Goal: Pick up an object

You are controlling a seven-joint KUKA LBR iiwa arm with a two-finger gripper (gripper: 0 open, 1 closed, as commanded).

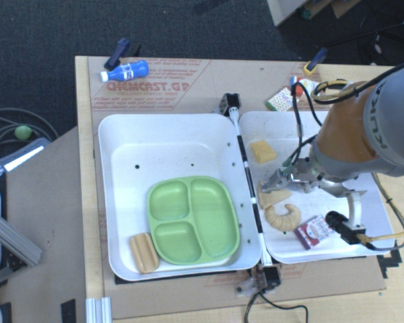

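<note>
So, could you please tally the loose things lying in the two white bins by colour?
Green: 1, the divided plate in the left bin
Tan or yellowish: 4, the bread-like block beside the plate, and the yellow chunk, flat piece and croissant in the right bin
Red: 1, the packet
Total: 6

Brown bench point(168, 89), 2 white bins point(114, 147) side by side, blue-white bottle point(124, 71) nr back edge

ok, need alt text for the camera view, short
A grey and orange arm lowers its pincer into the right bin above a croissant, a yellow block and a red packet. The left bin holds a green divided tray and a tan block.
</note>
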